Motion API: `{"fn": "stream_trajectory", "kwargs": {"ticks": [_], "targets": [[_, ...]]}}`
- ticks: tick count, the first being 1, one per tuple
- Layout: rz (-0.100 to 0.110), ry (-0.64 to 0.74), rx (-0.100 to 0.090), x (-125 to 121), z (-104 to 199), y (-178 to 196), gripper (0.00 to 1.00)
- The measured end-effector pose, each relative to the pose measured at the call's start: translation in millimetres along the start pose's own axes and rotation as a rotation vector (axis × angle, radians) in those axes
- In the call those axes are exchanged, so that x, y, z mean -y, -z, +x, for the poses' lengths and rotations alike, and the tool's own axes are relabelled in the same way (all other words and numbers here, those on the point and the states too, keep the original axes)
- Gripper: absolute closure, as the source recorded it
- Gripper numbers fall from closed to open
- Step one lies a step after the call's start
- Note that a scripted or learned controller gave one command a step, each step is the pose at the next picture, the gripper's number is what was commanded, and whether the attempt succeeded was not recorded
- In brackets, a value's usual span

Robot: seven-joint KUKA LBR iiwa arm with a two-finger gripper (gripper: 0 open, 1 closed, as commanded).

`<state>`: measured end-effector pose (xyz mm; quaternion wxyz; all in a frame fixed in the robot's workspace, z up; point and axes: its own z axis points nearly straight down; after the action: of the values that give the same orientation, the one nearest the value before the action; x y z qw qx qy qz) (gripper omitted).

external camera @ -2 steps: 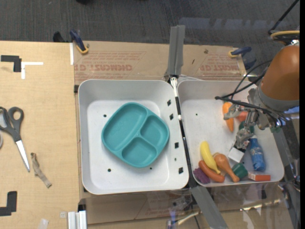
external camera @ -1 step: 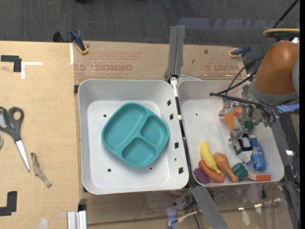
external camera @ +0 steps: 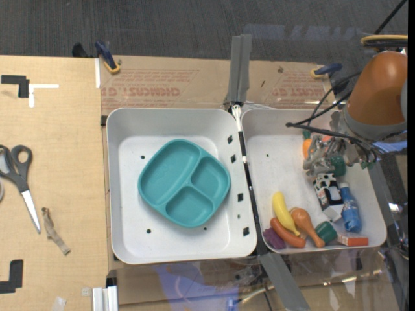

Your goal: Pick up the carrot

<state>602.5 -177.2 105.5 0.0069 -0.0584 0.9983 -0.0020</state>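
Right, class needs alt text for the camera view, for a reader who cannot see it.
A grey arm's tool hangs over the right bin, near its far right side, above a pile of toy food that includes a carrot and a banana. The left bin holds a teal divided plate.

The right bin (external camera: 259, 173) is left bare in its upper-left part, while its lower-right corner is crowded. The carrot (external camera: 286, 232) is hemmed in by a banana (external camera: 281, 208) above, a purple piece (external camera: 273, 240) at its left and an orange toy (external camera: 307, 223) at its right. The bin's upper right is overhung by the arm (external camera: 378, 92).
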Motion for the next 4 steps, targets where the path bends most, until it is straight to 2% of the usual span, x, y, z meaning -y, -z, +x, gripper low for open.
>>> {"fn": "stream_trajectory", "kwargs": {"ticks": [1,2,3,4], "targets": [[0.000,-0.001,0.000,0.0,0.0,0.0,0.00],[-0.003,-0.071,-0.006,2.7,-5.0,-11.1,0.00],[-0.001,-0.068,0.000,2.1,-7.4,-0.1,1.00],[-0.007,-0.094,-0.012,46.9,-38.7,-12.3,1.00]]}}
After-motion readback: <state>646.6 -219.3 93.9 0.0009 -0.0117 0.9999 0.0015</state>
